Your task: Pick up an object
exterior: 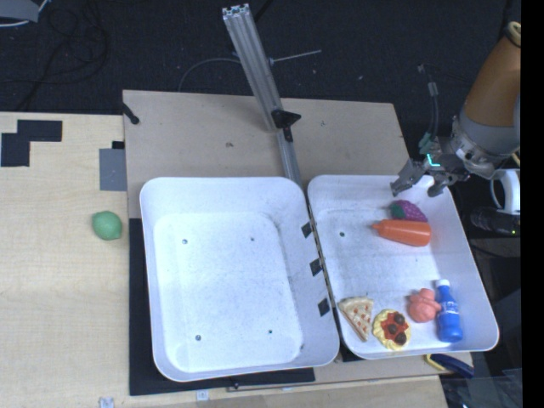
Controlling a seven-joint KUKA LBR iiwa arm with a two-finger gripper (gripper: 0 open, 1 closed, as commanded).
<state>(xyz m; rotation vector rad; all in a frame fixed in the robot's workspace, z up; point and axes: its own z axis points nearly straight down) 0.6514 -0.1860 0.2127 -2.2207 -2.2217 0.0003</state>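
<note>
Here, the toy grapes (409, 210), a small knobbly purple cluster, are lying at the far side of the right bin (357, 198), just beyond and touching the carrot (403, 232), a smooth orange cone with its blunt end to the right. The claw (422, 177) is hanging just above and beyond the grapes, over the bin's far rim, its dark fingers standing spread apart with nothing between them. The arm behind it is showing a grey wrist and an orange band and is reaching in from the right.

Along the near side of the same bin, other toys are sitting in a row: a pizza slice (358, 315) shaped as a pale wedge, a round pizza (392, 329) with yellow and red topping just beside it, a lumpy pink piece (422, 305), and a blue bottle (447, 312) with a white cap lying against the right wall.

The left bin (170, 195) is shallow, white and smooth-walled with rounded corners, joined to the right one by dark clips. Both are resting on a tan board on the light wooden bench (51, 279), where a green ball (107, 225) is sitting well apart to the left. A ribbed metal rail (257, 68) is slanting away over dark carpet strewn with cables.
</note>
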